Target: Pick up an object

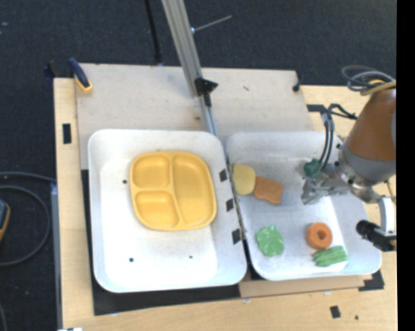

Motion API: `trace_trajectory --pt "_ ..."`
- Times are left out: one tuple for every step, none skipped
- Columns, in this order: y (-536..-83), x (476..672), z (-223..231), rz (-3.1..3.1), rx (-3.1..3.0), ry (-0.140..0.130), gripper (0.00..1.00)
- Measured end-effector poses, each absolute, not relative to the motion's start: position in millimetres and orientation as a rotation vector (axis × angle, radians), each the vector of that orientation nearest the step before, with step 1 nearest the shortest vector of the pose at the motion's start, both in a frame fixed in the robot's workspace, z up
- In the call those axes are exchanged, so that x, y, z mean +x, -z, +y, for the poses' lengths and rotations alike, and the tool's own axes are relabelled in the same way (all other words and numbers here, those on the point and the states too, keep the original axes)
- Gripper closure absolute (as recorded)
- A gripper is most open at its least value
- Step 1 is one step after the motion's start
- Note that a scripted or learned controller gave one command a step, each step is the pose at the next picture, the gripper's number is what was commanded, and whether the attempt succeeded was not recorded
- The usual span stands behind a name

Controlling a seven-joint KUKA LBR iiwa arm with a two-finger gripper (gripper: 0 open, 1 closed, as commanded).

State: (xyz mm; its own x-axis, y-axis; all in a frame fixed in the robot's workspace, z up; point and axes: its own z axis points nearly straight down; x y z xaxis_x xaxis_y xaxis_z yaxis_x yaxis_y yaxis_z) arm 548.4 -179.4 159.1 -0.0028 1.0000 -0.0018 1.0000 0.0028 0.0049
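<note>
Left bin holds yellow tray (three compartments).

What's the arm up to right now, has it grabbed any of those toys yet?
Tool low over right bin, nothing seen in it. Orange ring and brown piece nearest, both loose. Nothing blocking them.

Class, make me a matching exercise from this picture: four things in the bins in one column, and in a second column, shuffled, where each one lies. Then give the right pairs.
Things:
1. yellow divided plate
2. orange ring
3. yellow block
4. gripper

Places:
A. right bin, left edge by the divider
B. left bin, middle
C. right bin, above the orange ring
D. right bin, near the front right corner

Pairs: 1-B, 2-D, 3-A, 4-C
</note>
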Motion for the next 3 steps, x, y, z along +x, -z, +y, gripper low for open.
trace_trajectory --pt "-202.9 548.3 -182.7 2.221 2.214 -0.004 1.00" --pt "-268.0 548.6 -183.3 2.219 2.211 -0.006 1.00" --pt "-266.6 569.1 -130.9 2.228 2.211 -0.003 1.00"
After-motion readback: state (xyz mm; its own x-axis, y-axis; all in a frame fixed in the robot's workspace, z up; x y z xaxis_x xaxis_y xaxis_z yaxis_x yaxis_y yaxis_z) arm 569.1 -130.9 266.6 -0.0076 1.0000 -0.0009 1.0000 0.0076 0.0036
